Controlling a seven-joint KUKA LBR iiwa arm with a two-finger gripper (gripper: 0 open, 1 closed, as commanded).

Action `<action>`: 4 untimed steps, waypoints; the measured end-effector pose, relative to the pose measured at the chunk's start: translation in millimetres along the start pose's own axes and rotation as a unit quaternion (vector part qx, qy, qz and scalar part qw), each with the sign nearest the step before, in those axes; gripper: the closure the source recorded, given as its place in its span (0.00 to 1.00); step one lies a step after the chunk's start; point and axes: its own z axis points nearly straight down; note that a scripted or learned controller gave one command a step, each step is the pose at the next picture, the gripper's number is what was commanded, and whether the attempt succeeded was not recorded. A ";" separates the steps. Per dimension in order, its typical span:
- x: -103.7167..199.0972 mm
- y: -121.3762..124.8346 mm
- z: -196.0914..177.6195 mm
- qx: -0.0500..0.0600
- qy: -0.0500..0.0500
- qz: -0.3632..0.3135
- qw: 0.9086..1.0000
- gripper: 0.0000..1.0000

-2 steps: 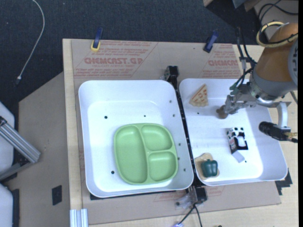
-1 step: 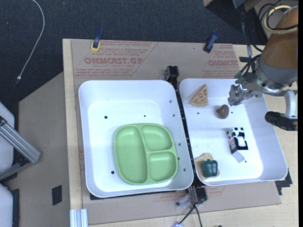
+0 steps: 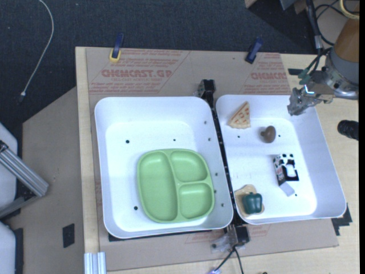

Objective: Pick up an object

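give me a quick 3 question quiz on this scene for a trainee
1. True or false: the green plate lies in the left bin.
2. Which thing lies nearest the gripper? A) pizza slice B) brown ball C) green pepper
3. How many sections does the green plate have?

Key: 1 true; 2 B; 3 three.

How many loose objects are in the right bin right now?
4: a tan pizza-slice wedge at the far left, a small brown lump beside it, a black-and-white block mid-right, a dark green pepper in the near-left corner.
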 end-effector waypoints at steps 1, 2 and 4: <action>-0.1 1.1 -23.0 0.002 0.000 0.000 1.000 1.00; 38.5 -14.2 -8.3 0.006 0.002 -0.001 1.000 1.00; 135.4 -46.5 15.0 0.007 0.002 -0.002 1.000 1.00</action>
